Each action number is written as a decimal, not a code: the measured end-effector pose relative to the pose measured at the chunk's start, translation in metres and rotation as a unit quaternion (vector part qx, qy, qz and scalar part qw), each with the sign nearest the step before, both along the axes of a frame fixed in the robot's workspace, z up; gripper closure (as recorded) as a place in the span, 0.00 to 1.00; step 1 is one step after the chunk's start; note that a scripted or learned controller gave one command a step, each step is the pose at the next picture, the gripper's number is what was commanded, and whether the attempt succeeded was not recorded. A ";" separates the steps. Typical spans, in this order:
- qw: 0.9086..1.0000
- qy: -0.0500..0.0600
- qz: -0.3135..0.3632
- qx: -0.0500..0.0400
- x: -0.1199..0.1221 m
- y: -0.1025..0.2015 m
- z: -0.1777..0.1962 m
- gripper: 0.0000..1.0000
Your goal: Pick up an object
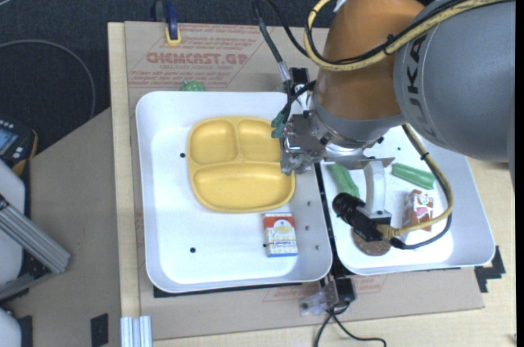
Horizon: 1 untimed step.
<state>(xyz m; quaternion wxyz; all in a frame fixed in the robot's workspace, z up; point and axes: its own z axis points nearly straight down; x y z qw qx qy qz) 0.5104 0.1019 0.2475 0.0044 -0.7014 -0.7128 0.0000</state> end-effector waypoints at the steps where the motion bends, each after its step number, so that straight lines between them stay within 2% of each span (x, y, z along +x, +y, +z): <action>1: 1.000 -0.012 -0.006 0.000 -0.030 0.005 0.150 1.00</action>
